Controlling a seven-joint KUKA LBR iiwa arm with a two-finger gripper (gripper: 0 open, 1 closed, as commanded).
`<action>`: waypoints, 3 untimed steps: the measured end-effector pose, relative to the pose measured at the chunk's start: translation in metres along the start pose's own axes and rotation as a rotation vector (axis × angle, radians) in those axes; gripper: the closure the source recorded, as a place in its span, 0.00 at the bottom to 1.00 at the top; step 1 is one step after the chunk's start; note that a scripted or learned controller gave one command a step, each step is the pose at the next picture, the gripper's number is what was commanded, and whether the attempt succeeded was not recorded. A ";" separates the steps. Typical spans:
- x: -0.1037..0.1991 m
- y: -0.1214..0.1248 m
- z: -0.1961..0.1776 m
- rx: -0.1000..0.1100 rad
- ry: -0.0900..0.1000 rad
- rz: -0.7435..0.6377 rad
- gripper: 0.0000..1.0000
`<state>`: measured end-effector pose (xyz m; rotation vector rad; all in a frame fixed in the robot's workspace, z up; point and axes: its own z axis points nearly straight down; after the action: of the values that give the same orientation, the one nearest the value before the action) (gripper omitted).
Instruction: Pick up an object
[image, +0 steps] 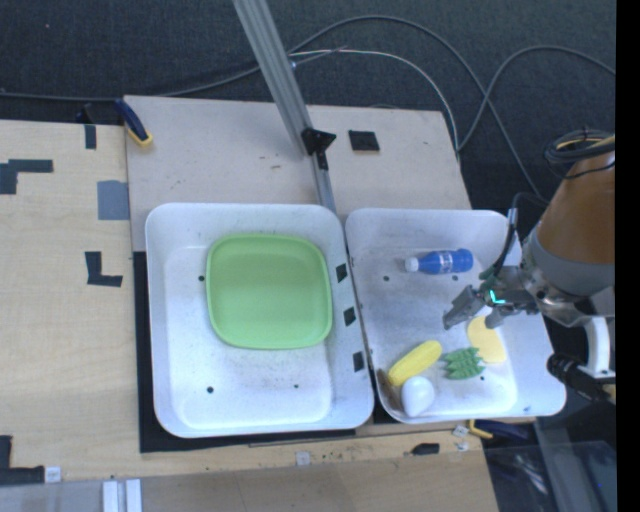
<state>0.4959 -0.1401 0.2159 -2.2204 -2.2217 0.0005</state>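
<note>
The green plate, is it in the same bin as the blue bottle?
No. The green plate lies in the left bin, while the blue bottle lies in the right bin.

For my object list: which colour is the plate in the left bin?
Light green; the plate shows plainly in the camera view.

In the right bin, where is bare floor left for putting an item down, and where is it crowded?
In the right bin, bare floor lies left of centre, bordered by the blue bottle above and the yellow corn below. The lower right is crowded: gripper, yellow piece, green toy, white ball.
</note>
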 end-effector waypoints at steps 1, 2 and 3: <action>0.000 0.000 0.000 0.000 0.000 0.000 0.00; -0.004 0.001 0.043 0.004 0.000 0.000 0.00; -0.008 0.001 0.087 0.004 0.001 0.001 0.00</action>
<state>0.4967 -0.1485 0.1290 -2.2187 -2.2188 0.0044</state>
